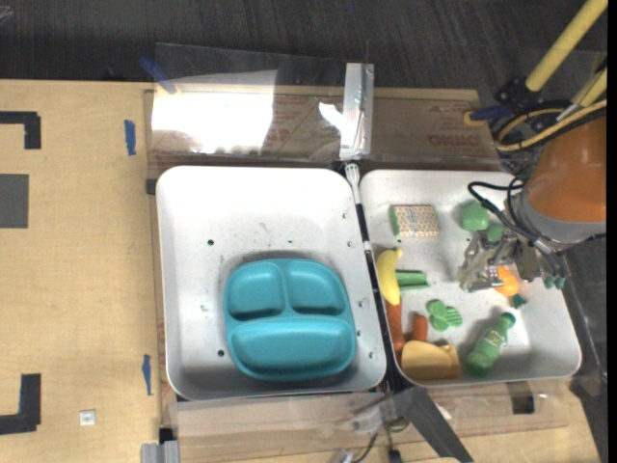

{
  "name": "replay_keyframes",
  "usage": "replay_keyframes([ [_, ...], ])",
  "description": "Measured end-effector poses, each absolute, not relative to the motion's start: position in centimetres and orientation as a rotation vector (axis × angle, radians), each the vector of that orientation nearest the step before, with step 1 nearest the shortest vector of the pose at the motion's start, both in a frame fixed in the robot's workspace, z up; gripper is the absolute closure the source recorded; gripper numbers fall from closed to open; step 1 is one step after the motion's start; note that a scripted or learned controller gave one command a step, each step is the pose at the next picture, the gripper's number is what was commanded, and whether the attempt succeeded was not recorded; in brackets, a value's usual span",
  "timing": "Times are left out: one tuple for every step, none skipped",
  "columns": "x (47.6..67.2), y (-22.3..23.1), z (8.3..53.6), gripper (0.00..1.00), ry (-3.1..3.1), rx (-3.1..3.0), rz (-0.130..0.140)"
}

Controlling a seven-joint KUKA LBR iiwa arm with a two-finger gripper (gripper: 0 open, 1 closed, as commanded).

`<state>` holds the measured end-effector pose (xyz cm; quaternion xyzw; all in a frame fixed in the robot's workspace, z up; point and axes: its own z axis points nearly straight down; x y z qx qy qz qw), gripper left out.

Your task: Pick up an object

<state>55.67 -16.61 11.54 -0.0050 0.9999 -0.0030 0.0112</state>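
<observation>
The gripper (479, 266) hangs low over the right bin (564, 350), in its right half, below the arm's orange band (576, 177). An orange toy (506, 280) lies right beside it, touching or just under its right side. Above it sits a green leafy toy (474, 217). A small green piece (443, 313) and a green bottle (490, 343) lie below it. A yellow banana (387, 272), a green stick (412, 279) and a patterned square (415, 221) lie to its left. Nothing is visibly held.
The left bin (183, 210) holds a teal divided plate (287, 316). An orange carrot (395, 326), a reddish piece (417, 328) and a tan wedge (430, 358) crowd the right bin's lower left. Cables (521, 119) and a yellow pole (574, 32) stand beyond the bin.
</observation>
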Motion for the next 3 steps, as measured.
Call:
replay_keyframes([
  [61.7,-22.1,22.7,1.00,3.112,-0.281,-0.010],
  [61.6,-21.9,22.1,0.00,3.121,-0.284,-0.002],
  [58.7,-22.3,9.7,0.00,3.104,-0.416,-0.005],
])
